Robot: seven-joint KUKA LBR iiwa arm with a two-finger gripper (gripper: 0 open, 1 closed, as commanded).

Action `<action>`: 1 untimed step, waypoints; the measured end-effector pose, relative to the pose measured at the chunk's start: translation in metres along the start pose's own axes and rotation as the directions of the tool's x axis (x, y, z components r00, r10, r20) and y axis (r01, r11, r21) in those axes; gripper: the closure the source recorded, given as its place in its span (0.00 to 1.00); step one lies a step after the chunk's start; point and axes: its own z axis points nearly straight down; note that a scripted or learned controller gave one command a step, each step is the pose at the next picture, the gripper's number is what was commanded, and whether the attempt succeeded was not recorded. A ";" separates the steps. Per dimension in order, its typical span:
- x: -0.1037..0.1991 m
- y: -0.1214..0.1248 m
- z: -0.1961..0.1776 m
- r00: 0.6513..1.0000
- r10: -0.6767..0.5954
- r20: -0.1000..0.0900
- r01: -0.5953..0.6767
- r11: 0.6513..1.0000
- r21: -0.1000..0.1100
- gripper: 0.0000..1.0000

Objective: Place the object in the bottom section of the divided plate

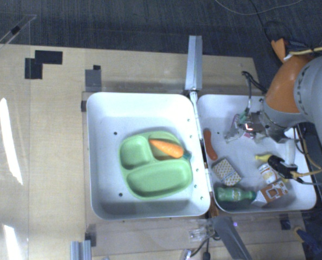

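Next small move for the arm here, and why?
Probably lower the gripper onto one item in the right bin, perhaps the sausage by the divider. The gripper hangs over that bin's upper part with nothing seen in it, and the green divided plate in the left bin has only a carrot in its top right section; the bottom section is bare.

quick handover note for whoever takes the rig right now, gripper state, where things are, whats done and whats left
Gripper: over the right bin, upper part; nothing visibly held, fingers unclear.
Green divided plate sits in the left bin. A carrot lies in its upper right section; the big bottom section has nothing in it.
Right bin holds a sausage, waffle, green bottle and small items.
Done: nothing in the bottom section yet.
Left: pick an object and place it there.
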 end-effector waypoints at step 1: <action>0.000 0.011 -0.095 0.991 -0.131 0.000 0.131 0.991 0.002 0.00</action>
